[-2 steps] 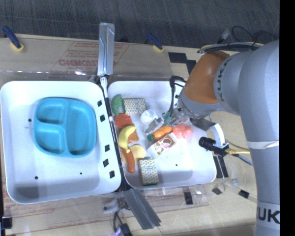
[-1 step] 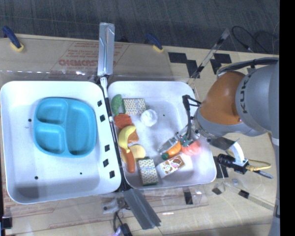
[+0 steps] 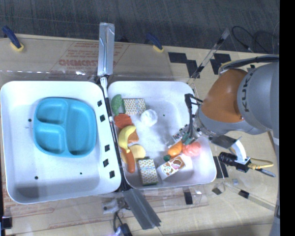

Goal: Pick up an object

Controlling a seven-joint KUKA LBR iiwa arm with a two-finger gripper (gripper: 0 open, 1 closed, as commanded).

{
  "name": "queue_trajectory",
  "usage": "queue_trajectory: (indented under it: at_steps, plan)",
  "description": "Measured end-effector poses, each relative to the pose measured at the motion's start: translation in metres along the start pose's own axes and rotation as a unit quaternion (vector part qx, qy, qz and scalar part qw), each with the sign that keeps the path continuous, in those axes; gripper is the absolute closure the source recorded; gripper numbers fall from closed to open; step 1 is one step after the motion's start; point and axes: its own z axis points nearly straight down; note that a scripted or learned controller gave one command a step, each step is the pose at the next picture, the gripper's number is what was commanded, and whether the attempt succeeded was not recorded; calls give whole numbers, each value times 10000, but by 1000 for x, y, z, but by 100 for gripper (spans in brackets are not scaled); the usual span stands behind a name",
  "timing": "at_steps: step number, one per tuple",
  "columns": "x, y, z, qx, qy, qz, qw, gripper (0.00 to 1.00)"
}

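Gripper point(image 3: 183, 137) hangs low in the right white bin point(image 3: 160, 90), just beside the small orange round fruit point(image 3: 175, 150); finger state cannot be told. Centring squarely over that fruit would help.

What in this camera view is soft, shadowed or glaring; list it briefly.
Camera view: overall slightly soft; even overhead light. Mild glare on the clear plastic sheet behind the bins. A grey shadow lies in the left bin's lower-left corner. The end effector among the toy food is small and blurred, so its detail is hard to read.
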Motion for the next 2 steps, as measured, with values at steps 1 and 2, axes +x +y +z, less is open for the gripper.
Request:
queue_trajectory:
  at_steps: [1,2]
  plan:
    - [29,65,-11,10,2,1014,9948,100]
    - [50,117,-90,6,1,1553,9879,100]
